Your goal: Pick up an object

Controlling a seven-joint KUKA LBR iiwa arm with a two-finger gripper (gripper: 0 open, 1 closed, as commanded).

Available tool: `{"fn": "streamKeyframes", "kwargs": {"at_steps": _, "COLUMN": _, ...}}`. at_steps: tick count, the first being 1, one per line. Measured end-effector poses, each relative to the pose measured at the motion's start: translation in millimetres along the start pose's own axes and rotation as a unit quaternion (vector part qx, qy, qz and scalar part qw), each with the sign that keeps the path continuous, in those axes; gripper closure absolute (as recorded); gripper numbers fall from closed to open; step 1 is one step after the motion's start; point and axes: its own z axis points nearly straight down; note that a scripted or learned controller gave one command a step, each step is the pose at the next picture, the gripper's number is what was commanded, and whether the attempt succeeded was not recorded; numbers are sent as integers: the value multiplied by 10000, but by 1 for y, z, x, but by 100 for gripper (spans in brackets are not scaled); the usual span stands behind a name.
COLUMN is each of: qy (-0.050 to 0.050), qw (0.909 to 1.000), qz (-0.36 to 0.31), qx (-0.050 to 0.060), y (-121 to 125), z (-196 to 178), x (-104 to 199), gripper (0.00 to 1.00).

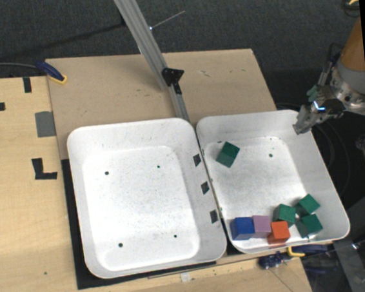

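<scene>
Seven small blocks lie in the right bin (314, 161): a lone green cube (227, 153) near its far-left corner, and a blue (243, 226), a lilac (262, 224), an orange (279, 230) and three green blocks (303, 215) crowded along its near wall, partly overlapping. The gripper (304, 121) hovers over that bin's far-right corner; its tip is blurred, so whether it is spread is impossible to judge.

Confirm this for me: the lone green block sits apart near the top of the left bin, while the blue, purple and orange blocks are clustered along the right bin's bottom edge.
Not quite. The camera view shows the lone green block near the top of the right bin, not the left bin. The rest stands: the blue block, purple block and orange block are clustered along the right bin's bottom edge.
</scene>
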Motion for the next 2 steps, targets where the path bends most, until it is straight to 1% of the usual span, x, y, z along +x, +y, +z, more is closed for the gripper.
{"fn": "streamKeyframes", "kwargs": {"at_steps": 1, "qy": 19, "qw": 10000, "qz": -25, "qx": 27, "y": -2, "z": -1, "x": 62, "gripper": 100}}
{"fn": "streamKeyframes", "kwargs": {"at_steps": 2, "qy": 21, "qw": 10000, "qz": -25, "qx": 27, "y": -11, "z": -7, "x": 117, "gripper": 100}}
